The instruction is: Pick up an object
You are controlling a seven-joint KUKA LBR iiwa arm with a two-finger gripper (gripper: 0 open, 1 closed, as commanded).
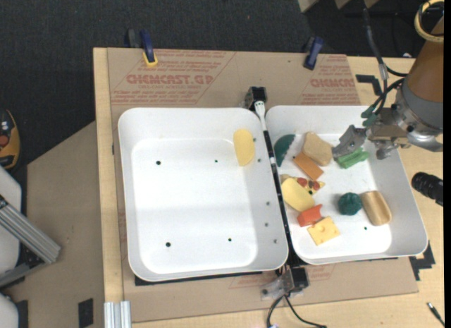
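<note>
Robot gripper (359, 144) hovers over the right bin (402, 245); a green block (350, 157) lies just beneath its fingers, whose opening cannot be told.

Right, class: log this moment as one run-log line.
gripper: over right bin, at green object | grasp: cannot tell | left bin: yellow piece
</note>
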